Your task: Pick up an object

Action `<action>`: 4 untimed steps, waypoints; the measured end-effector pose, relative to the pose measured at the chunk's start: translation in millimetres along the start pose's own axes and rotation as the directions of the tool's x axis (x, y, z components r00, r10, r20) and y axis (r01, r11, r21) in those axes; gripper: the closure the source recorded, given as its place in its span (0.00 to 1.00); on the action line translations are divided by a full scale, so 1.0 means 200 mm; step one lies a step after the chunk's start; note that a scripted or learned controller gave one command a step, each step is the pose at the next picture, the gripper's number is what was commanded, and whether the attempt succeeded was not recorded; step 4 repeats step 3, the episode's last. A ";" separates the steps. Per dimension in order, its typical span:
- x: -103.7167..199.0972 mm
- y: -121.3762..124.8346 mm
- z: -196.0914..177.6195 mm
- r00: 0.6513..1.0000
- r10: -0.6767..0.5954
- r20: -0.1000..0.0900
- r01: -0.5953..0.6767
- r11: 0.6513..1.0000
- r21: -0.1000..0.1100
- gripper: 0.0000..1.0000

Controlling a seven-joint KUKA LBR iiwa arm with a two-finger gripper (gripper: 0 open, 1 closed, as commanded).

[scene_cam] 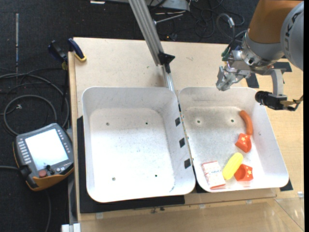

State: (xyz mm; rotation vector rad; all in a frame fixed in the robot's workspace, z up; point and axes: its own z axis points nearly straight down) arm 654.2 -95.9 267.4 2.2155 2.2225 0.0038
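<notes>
My gripper [225, 82] hangs above the far rim of the right bin [276, 149], pointing down and to the left, with nothing visible between its fingers. Inside that bin lie an orange sausage-shaped piece [246, 122] near the right wall, a red pepper-like piece [244, 142] below it, a yellow oblong piece [232, 165], another red piece [245, 173] beside the yellow one, and a small white and red box [213, 173] near the front. All of them lie well below and in front of the gripper.
The left bin [91, 129] sits beside the right one, sharing a central ridge with black markers. A metal pole [147, 25] slants over the bench at the back. A teach pendant [43, 153] lies on the floor at left.
</notes>
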 end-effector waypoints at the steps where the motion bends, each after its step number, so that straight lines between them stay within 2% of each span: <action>1: 0.26 0.02 0.08 1.000 -0.004 -0.002 0.004 1.000 0.006 1.00; 3: 0.87 0.04 0.17 1.000 -0.006 -0.003 0.006 1.000 0.003 1.00; 4: 0.87 0.04 0.17 1.000 -0.006 -0.003 0.006 1.000 0.003 1.00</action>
